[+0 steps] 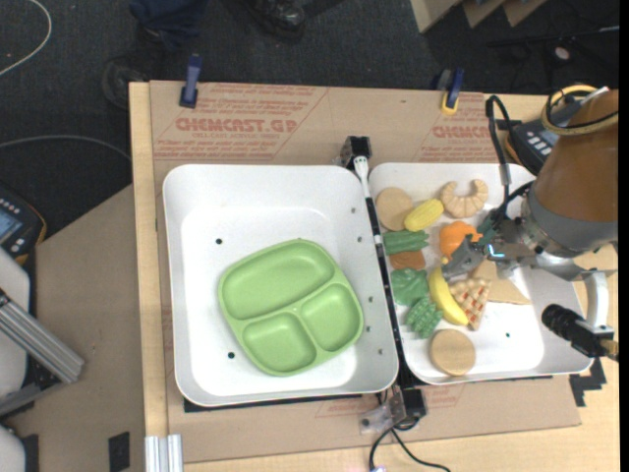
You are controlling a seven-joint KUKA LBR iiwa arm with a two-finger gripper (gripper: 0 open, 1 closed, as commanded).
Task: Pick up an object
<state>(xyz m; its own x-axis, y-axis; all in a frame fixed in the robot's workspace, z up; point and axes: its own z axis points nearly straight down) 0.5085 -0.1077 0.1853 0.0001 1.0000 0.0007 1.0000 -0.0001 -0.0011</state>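
The right bin (521, 347) holds several toy foods. Among them are a croissant (464, 197), a yellow piece (425, 214), a tan disc (394, 206), an orange (454, 236), a banana (447, 299), a dotted red-and-cream piece (475, 301), a tan wedge (507, 290) and a round bun (453, 352). Green pieces (408, 285) lie along the bin's left wall. My gripper (470, 260) hangs low over the middle of the pile, just right of the orange and above the banana. Nothing is visibly lifted by it.
The left bin (187, 214) carries a green divided plate (288, 306). The grey arm with its orange band (580, 165) covers the right bin's far right side. A black cable (499, 155) loops over the bin's back edge. Clamps sit between the bins.
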